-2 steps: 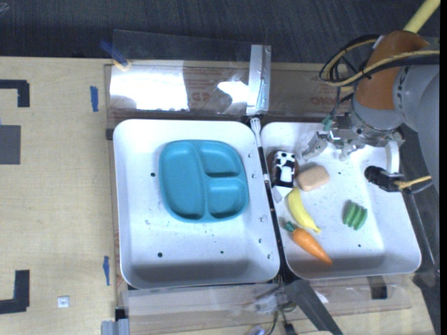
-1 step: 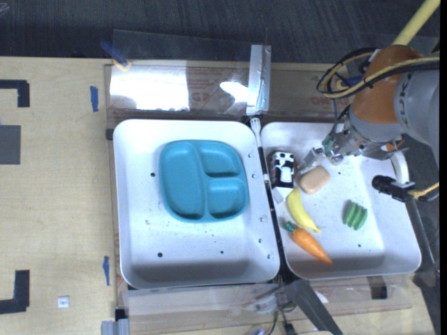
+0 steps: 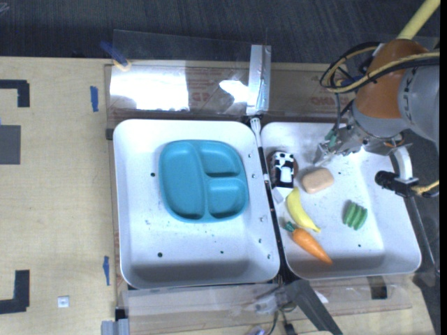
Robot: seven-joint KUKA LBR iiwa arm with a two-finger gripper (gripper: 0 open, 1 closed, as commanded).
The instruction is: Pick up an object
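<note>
Gripper [image 3: 334, 145] is over the right bin's [image 3: 391, 257] back, above and just right of a tan block [image 3: 318, 181]; its finger state cannot be told. Left of the block lies a black-and-white toy [image 3: 283, 167]; nearer lie a banana [image 3: 301, 211], carrot [image 3: 310, 245] and green piece [image 3: 355, 215]. A blue tray [image 3: 203, 180] sits in the left bin [image 3: 140, 257].

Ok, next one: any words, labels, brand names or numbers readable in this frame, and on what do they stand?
None can be read.
Reddish printing on the cardboard strip behind the bins, under the clear sheet: blurred and washed out by glare.
Reddish printing on the cardboard behind the right bin: too blurred to read.
Black and white toy in the right bin: a pattern, no letters I can make out.
Blue tray: no marking.
</note>
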